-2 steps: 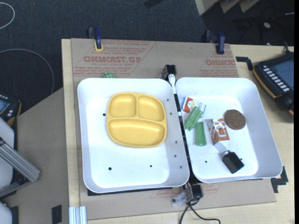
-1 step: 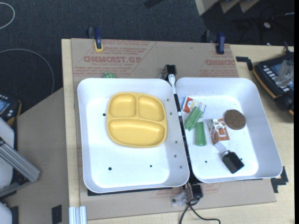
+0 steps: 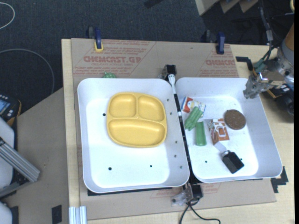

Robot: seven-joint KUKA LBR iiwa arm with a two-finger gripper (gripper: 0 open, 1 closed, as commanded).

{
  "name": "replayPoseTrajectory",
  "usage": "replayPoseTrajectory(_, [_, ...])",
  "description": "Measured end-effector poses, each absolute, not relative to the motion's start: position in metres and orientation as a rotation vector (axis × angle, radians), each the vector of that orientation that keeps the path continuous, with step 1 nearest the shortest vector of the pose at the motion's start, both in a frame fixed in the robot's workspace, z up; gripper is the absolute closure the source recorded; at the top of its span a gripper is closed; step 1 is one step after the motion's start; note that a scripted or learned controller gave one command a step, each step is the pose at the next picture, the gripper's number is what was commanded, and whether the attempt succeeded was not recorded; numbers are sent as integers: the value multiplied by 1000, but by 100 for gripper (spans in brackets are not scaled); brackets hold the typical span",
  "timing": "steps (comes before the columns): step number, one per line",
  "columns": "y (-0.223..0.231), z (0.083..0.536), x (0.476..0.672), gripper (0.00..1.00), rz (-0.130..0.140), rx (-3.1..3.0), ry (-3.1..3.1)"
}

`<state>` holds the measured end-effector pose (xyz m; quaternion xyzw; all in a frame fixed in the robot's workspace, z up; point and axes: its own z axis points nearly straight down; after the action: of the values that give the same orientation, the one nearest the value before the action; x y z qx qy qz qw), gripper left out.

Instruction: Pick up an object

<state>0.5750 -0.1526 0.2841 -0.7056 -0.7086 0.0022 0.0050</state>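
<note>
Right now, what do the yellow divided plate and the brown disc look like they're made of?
Yellow divided plate: probably molded plastic; one even color, soft sheen, rounded compartment ridges. Brown disc: unclear, maybe cork or wood; matte, speckled surface.

A divided plate (image 3: 137,119) lies in the left bin (image 3: 93,167); small items fill the right bin (image 3: 266,139).

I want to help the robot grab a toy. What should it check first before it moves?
1. Things to pick lie in the right bin: ok, a brown disc, a green stick and a black block are there.
2. Gripper is over that bin: ok, at its upper right edge.
3. Gripper is above a thing: not ok, the disc lies below and to the side.
4. Fingers open: cannot tell.
5. Yellow tray is out of the way: ok, it sits in the left bin.
</note>
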Motion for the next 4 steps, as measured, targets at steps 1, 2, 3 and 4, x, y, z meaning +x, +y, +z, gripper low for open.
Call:
replayPoseTrajectory(1, [-111,235,509,100,7,-2213,-2215])
replayPoseTrajectory(2, [-121,423,485,100,-19,-2234,-2235])
replayPoseTrajectory(3, [-180,490,479,100,-5,-2236,-2224])
replayPoseTrajectory(4, [-150,338,478,100,11,-2210,-2212])
